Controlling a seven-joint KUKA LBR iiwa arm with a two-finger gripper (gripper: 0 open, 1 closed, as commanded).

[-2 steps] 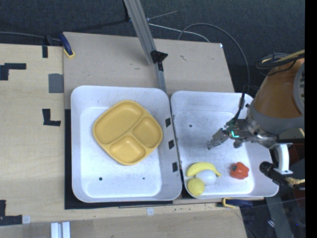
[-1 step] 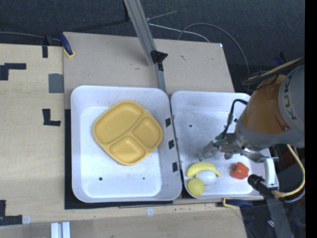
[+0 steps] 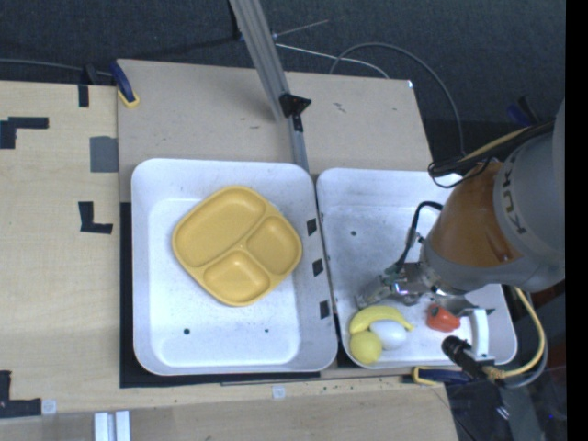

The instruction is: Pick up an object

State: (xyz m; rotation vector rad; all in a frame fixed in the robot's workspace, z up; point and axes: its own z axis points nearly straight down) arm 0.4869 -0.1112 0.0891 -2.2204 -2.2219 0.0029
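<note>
The gripper (image 3: 390,288) is low over the floor of the right bin (image 3: 367,209), near its front part, and whether it is spread or pressed together I cannot tell, because the metal parts are small and blurred. Nothing is seen held in it. Just in front of it lies a yellow banana (image 3: 381,317), curved over a white egg-like object (image 3: 393,335), with a yellow lemon (image 3: 366,346) touching them. A small red object (image 3: 442,319) lies to the right. The left bin (image 3: 152,246) holds a yellow divided plate (image 3: 237,244).
</note>
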